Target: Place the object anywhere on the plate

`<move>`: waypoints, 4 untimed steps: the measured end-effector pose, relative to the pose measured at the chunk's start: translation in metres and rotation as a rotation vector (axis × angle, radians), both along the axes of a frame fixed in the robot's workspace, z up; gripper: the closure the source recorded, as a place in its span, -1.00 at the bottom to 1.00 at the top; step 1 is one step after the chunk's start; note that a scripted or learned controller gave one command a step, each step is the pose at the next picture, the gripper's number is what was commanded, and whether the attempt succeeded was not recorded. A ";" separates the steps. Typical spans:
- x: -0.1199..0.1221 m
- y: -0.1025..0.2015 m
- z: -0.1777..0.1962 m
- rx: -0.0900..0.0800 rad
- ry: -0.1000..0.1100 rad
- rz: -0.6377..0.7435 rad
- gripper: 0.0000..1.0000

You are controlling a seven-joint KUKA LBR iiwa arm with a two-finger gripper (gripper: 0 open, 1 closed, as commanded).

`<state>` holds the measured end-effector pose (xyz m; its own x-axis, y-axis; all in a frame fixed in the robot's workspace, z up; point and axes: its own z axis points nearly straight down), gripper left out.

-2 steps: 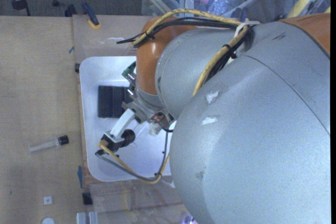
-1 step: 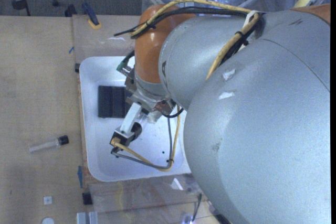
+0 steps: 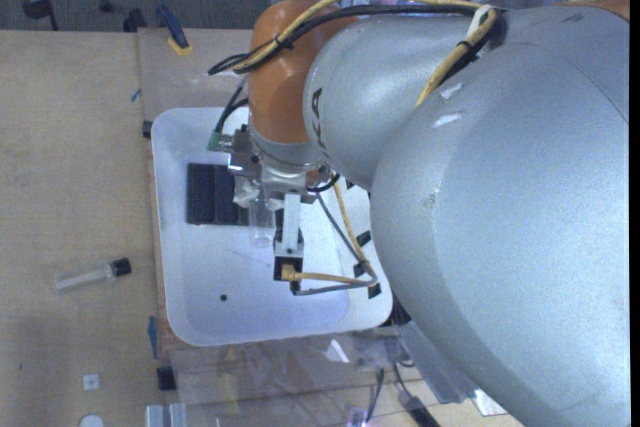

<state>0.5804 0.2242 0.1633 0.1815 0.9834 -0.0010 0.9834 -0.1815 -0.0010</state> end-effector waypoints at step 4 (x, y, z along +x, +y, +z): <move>-0.003 -0.009 0.250 -0.001 0.002 -0.190 1.00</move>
